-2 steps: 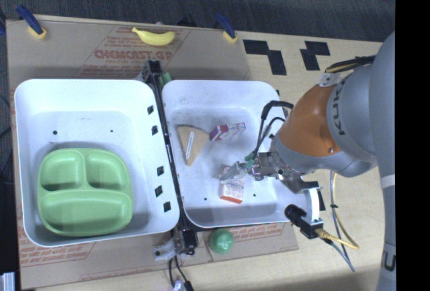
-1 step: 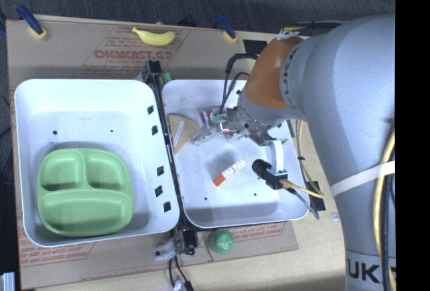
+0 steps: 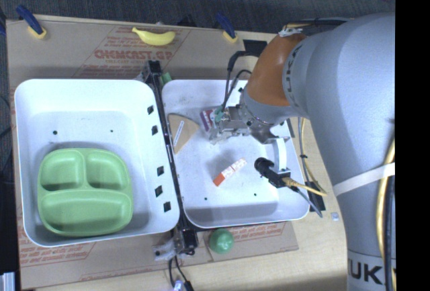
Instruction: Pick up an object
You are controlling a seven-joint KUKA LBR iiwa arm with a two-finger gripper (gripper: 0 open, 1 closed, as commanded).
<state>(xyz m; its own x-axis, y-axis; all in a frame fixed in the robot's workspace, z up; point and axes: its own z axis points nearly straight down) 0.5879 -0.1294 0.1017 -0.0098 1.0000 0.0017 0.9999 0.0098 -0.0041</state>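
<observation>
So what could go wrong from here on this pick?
1. The gripper is right beside a small multicoloured object in the right bin; it may shove the object aside rather than grasp it.
2. The tan wedge lies close by and could get bumped.
3. The orange-and-white packet lies flat, so a try at it may slip.

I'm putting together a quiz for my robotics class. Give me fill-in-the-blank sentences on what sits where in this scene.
1. The green tray lies in the view's ____ bin.
2. The yellow fruit on the cardboard beyond the bins is a ____.
3. The ball lying outside the bins is ____ in colour.
4. The gripper is over the view's ____ bin.

Missing words: left; banana; green; right.
</observation>
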